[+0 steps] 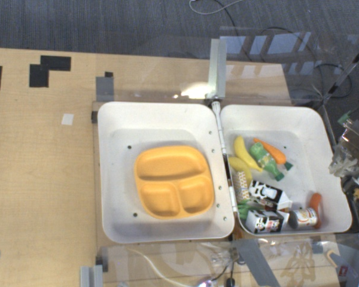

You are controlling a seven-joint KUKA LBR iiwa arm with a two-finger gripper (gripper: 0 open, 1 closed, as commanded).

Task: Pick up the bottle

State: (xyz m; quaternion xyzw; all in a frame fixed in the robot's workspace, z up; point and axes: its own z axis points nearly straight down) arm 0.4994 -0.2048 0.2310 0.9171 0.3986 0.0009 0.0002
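Note:
The green bottle lies on its side in the right bin, near the bin's middle. It rests between a yellow banana on its left and an orange carrot on its upper right, touching both. My gripper shows as a grey metallic shape at the bin's right rim, well to the right of the bottle and apart from it. Nothing is seen held in it.
The left bin holds a yellow divided tray. In the right bin's near part lie two cow-print cartons, a can, a small red sausage and a second banana. A metal divider separates the bins.

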